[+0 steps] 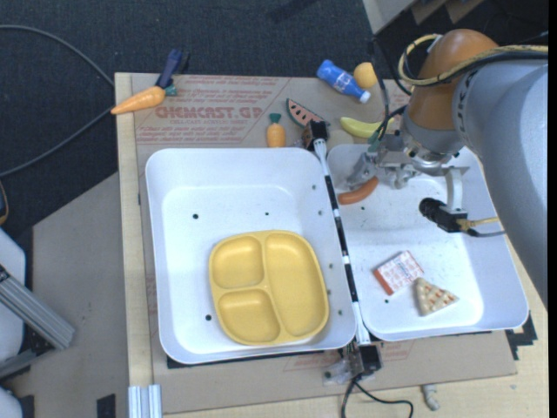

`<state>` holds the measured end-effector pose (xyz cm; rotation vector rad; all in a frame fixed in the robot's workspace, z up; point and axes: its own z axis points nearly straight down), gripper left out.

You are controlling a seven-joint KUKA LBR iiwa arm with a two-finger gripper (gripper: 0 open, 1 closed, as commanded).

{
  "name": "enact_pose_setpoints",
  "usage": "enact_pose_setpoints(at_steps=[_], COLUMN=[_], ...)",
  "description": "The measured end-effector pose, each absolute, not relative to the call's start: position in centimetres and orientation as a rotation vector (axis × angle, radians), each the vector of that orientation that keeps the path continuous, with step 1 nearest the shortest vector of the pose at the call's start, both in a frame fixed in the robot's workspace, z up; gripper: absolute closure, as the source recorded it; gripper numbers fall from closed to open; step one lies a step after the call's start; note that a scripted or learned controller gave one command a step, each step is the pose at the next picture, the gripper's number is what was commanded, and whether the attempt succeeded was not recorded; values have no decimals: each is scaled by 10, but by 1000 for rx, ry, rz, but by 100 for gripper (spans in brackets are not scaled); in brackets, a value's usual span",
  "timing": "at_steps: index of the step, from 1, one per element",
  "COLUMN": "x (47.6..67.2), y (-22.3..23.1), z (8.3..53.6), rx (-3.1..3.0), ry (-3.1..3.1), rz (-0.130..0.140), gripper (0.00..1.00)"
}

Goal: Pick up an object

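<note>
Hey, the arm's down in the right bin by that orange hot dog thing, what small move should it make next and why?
Probably shift the gripper slightly toward the left bin and lower it over the hot dog. The hot dog lies at the near-left side of the gripper, close to the right bin wall, so centring comes before any grasp.

The two shallow white plastic bins [174,190] look smooth and slightly glossy. The yellow three-compartment plastic plate [265,286] has a soft satin sheen. The flat brown cardboard sheet [209,111] beneath is matt, and the dark floor covering [87,16] looks rough, like carpet.
</note>
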<state>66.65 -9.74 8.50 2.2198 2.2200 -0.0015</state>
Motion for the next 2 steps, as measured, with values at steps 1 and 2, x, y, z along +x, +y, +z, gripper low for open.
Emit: enact_pose_setpoints(at_steps=[1,2], x=[667,665], y=[-96,-94], z=[85,85], rx=[2220,2221], ry=[2220,2221], rz=[-2,-3], gripper=[0,0])
